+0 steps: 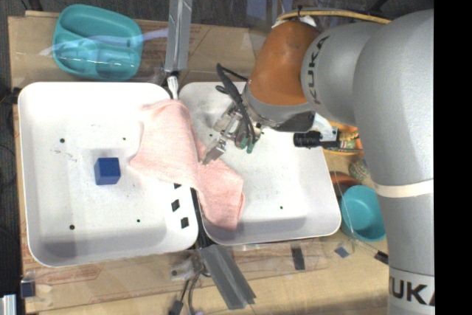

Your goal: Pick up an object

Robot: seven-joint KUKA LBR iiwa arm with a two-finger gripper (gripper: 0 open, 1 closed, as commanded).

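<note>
The big grey arm [383, 122] fills the right side of the frame, and it has the word KUKA on it twice: once in dark letters on the curved part near the orange band [284, 63], and again at the lower right corner, where only part of the word can be seen. The arm bends over the right bin [295, 221], and its gripper [225, 136] hangs near the middle of the frame, just above the near edge of a pink cloth [188, 158]. The gripper's thin metal fingers look a little apart at the tips, with one tip close to the cloth, but nothing can be seen between them. The pink cloth lies across the wall where the two bins meet, with its top part in the left bin [44, 232] and its bottom part drooping into the right bin. A small blue cube [108, 170] sits alone in the left bin, left of the middle, well apart from the cloth and the gripper. Outside the bins, a see-through blue-green scoop [97, 42] lies on the bench at the upper left. A small blue-green bowl [365, 212] sits at the right, between the right bin and the arm. Grey tape strips [178, 29] hold things down at the top and bottom of the bench. Black wires run around the gripper
</note>
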